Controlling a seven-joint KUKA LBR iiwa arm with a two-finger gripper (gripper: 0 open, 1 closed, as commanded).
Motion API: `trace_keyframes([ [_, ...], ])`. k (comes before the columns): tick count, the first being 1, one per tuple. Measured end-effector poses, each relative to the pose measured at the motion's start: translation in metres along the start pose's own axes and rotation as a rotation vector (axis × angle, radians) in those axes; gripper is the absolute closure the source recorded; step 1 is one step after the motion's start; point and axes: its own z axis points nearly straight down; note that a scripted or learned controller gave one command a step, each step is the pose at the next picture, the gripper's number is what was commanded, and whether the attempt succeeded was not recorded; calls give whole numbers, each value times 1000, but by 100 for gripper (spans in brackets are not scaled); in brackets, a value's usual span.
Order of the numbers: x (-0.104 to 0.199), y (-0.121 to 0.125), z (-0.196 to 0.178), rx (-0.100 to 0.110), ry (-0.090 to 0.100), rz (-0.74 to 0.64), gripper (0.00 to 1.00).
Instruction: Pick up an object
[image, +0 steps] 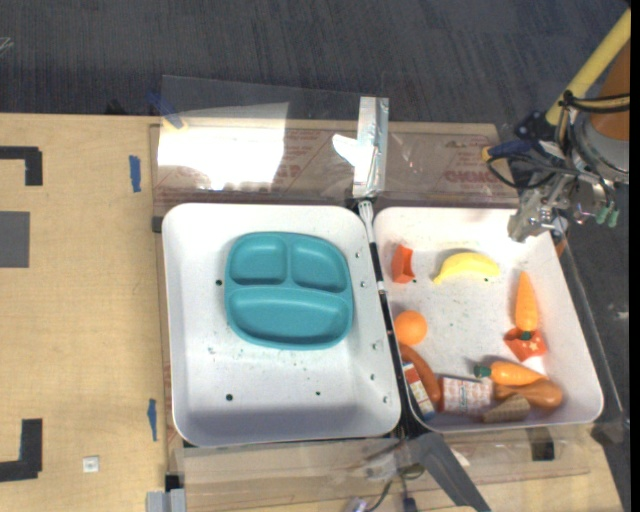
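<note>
At the two o'clock corner of the right bin (585, 345), the gripper (535, 218) hangs over the rim with nothing between its fingers; whether they stand wide or narrow cannot be told from this angle. Candidate objects all lie in that bin. A yellow banana (466, 266) sits toward twelve o'clock, apart from its neighbours; judged light, rigid plastic, smooth and curved, best taken across its narrow middle. An upright carrot (526, 303) lies at three o'clock, an orange ball (409, 327) at nine o'clock, likely to roll under a poor pinch. Toward six o'clock a labelled bottle (466, 392), a second carrot (516, 373) and other items crowd together, touching; a grasp there risks disturbing several. The bottle's label is too small to read. Left bin (190, 400) holds a teal divided plate (290, 290). Printing on the cardboard (450, 165) behind is illegible.
</note>
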Motion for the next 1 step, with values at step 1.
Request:
trace_keyframes([
  [1,2,0,6,-1,10,0,0],
])
